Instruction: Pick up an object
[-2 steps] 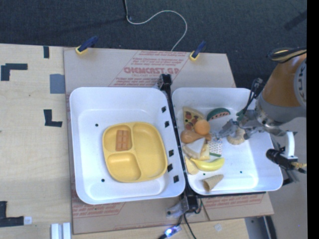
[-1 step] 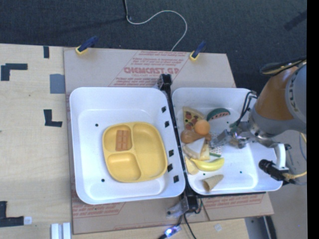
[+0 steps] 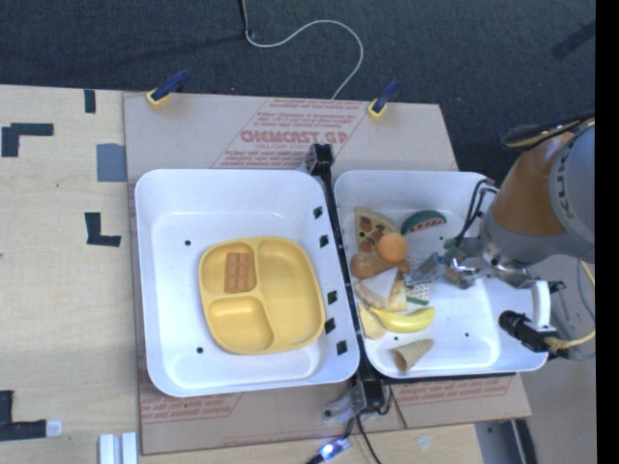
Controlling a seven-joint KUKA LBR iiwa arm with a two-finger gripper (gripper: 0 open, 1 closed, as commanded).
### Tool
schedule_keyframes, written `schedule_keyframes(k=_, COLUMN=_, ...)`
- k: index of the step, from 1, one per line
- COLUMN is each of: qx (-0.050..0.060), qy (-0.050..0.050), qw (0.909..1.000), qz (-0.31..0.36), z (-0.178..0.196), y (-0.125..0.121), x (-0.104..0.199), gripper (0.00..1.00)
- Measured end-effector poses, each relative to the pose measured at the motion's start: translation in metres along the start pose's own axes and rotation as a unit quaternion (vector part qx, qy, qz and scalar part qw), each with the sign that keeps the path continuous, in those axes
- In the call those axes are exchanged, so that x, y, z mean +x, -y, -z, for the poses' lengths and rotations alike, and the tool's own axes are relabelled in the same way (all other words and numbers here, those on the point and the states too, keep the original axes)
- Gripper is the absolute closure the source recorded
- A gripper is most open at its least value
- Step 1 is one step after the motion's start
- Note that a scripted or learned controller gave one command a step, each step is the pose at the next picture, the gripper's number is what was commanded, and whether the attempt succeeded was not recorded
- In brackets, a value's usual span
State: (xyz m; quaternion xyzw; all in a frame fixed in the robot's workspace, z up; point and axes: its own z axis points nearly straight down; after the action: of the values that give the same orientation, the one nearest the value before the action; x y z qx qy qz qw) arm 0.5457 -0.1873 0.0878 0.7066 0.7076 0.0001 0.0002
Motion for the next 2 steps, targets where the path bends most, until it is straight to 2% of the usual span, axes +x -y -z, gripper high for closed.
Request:
schedule_keyframes(k=1, qx=-0.006, qy=-0.002, qw=1.0, qz=0.001, z=0.014, y=-0.004, x=0.002, gripper=1.0)
schedule_keyframes(k=2, qx=-0.001, qy=0.0, qw=1.0, qz=0.0, z=0.057, y=-0.006, x=0.006, gripper=1.0)
